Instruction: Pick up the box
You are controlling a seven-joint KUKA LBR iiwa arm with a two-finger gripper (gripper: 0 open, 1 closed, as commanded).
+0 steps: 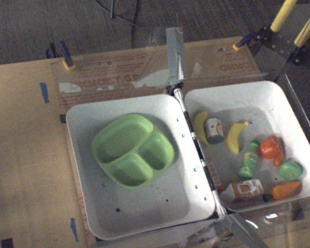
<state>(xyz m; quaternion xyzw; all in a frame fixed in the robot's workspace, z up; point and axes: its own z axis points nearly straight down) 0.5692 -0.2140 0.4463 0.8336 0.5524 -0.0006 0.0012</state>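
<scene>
The box is a small orange and white carton lying flat near the front edge of the right bin. An orange carrot lies just to its right. A green bottle stands just behind the box.
The right bin also holds two yellow bananas, a small can, an orange-red toy and a green round toy. A green divided plate lies in the left bin. A metal bar stands behind the bins.
</scene>
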